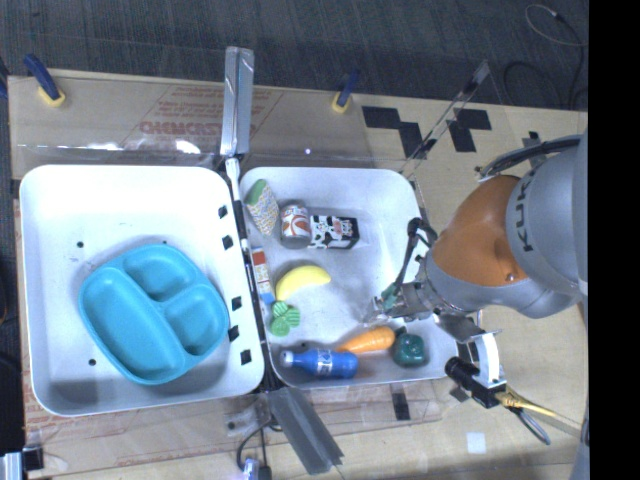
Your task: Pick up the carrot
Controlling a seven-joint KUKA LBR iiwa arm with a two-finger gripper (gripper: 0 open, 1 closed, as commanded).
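Observation:
The orange carrot (368,341) lies flat near the front of the right bin (400,193), its tip pointing left toward a blue bottle (320,363). My gripper (390,304) hangs just above and slightly right of the carrot, below the grey arm with its orange band (478,248). I see nothing held in it. The arm's body hides the bin's right wall.
A dark green round toy (409,349) touches the carrot's right end. A yellow banana piece (302,280), a green ridged toy (284,318), a can (293,222), a cow-patterned carton (333,231) and a pouch (262,206) share the bin. A blue divided plate (150,313) sits in the left bin.

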